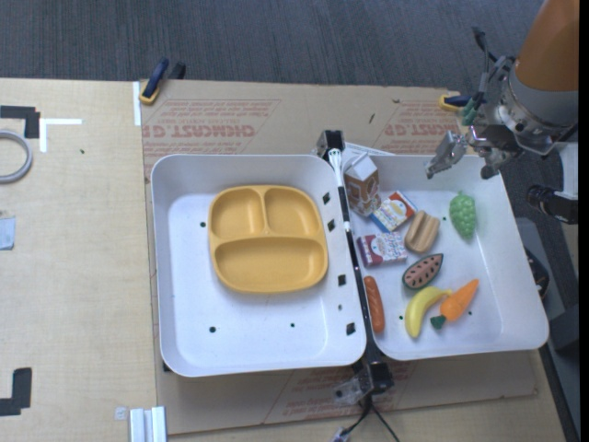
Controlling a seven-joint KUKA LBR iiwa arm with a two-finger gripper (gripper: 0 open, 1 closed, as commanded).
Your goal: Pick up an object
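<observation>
Bench: a light wooden top, with a brown cardboard sheet under the two bins.
Left bin: white and shallow, it holds one thing, the yellow tray.
Right bin: white, it touches the left bin along the middle edge, and it holds all the small toy foods.
Arm: grey with an orange band, it enters from the upper right corner of the view.
Gripper: it is above the far right corner of the right bin; the two dark fingers are spread apart and nothing is between them.
Tray: yellow, three compartments, it lies flat in the middle of the left bin.
Carton: a small brown and white box, upright, near the far left of the right bin.
Banana: yellow, near the front, just beside the carrot.
Carrot: orange, to the right of the banana.
Sausage: red, along the left wall of the right bin.
Grapes: green, near the right side, below the gripper but apart from it.
Hot dog: a bun between the grapes and the packets.
Melon slice: dark with red, above the banana.
Packets: two small printed ones, just right of the carton.
</observation>
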